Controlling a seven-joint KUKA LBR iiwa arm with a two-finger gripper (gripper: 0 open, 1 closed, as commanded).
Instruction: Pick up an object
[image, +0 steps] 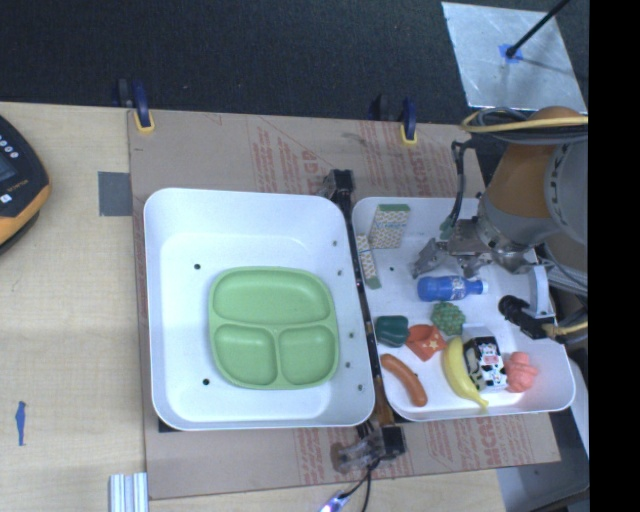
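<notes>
Arm in from the right, gripper low in the right bin's upper part, just above the blue bottle. Its grip on anything: can't tell. Lower right: broccoli, banana, sausage, all loose. Green tray sits centre-left in the left bin.

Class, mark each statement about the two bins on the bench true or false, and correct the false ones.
1. The green divided plate lies in the left bin. True.
2. The banana lies on the green divided plate. False: it lies in the right bin.
3. The blue bottle lies on its side. True.
4. The gripper hangs above the left bin. False: it is above the right bin, near the blue bottle.
5. The sausage lies in the right bin. True.
</notes>
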